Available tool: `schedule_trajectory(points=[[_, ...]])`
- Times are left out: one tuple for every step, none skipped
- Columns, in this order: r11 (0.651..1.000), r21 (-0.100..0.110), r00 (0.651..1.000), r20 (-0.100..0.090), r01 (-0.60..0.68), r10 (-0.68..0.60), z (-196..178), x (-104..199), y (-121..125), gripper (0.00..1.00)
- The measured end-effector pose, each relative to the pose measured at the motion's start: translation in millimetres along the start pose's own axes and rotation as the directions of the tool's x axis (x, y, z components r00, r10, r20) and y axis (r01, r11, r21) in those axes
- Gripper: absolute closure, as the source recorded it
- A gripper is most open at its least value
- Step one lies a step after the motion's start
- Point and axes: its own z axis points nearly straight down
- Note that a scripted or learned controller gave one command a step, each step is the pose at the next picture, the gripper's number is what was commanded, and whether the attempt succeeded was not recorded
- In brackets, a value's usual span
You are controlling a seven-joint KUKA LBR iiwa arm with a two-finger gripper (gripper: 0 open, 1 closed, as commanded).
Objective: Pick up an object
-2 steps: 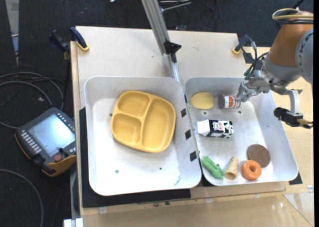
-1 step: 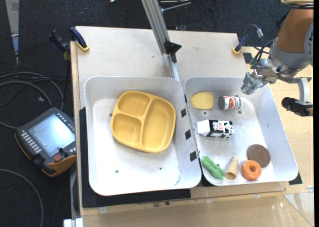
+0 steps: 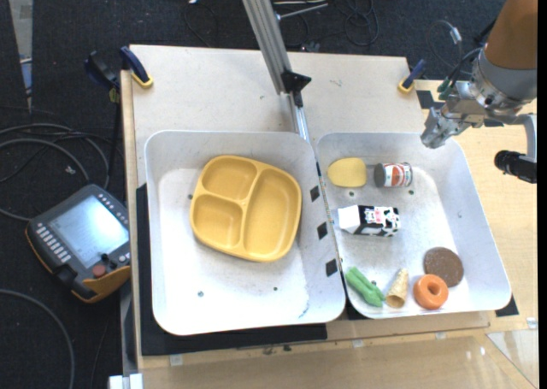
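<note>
- Objects for picking all sit in the right bin (image 3: 479,208); none is between the gripper's fingers.
- Gripper (image 3: 434,135) hangs over the right bin's upper-right corner, above the rim, well apart from every item. Can't tell whether it's open or closed – too small & blurred.
- Arm (image 3: 513,45) comes in from the right; orange band up top, grey wrist below.
- Right bin, upper part: yellow rounded piece (image 3: 347,172) near the left wall, small can (image 3: 393,175) w/ red label lying on its side just beside it to the right.
- Middle: cow-print carton (image 3: 369,220), black & white, lying flat, below the yellow piece & can.
- Lower part, L to R: green pod-like item (image 3: 365,286) near the left wall, tan cone (image 3: 397,288) just beside it, orange donut (image 3: 431,291) next to that, brown round cookie (image 3: 444,264) touching or nearly touching the donut from above.
- Left bin (image 3: 171,293) holds a yellow divided plate (image 3: 246,207), three compartments, sitting approx. centre, tilted a bit relative to the bin edges.
- Bins side by side, rims meeting along the middle w/ black clips at the seam.
- Off the bench, lower left on the floor: teach pendant (image 3: 81,242) w/ grey screen & orange casing, cables around it.
- Metal pole (image 3: 265,24) slants from the top down to the bins' shared edge.
</note>
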Motion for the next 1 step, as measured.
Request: schedule_trajectory(points=[[1.0,-0.002,1.0,0.001,0.0,0.001,-54.2,-0.1,1.9,1.0]])
